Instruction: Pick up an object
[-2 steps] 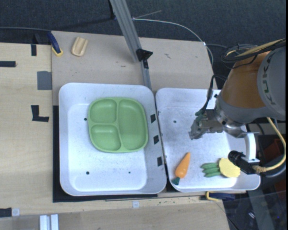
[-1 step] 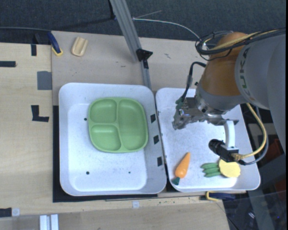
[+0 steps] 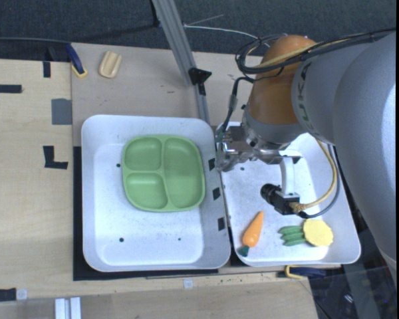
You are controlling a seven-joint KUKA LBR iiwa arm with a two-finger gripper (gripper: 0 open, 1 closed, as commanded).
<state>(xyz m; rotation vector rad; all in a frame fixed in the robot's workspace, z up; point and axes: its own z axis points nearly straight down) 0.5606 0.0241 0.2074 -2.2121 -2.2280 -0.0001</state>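
In the right bin (image 3: 332, 178), an orange toy carrot (image 3: 253, 229) lies near the front left corner. To its right, a green pea pod (image 3: 292, 234) touches a yellow toy (image 3: 318, 232). The gripper (image 3: 227, 153) hangs below the orange-banded wrist (image 3: 279, 78), over the right bin's left edge near the divider between the bins. It is above and behind the carrot. Nothing shows in its grasp.
A green divided plate (image 3: 164, 173) lies in the left bin (image 3: 100, 198). A black fitting on a yellow cable (image 3: 279, 199) sits over the right bin's middle. A metal pole (image 3: 179, 38) slants down behind the bins. A tan block (image 3: 110, 64) rests on the bench at the back left.
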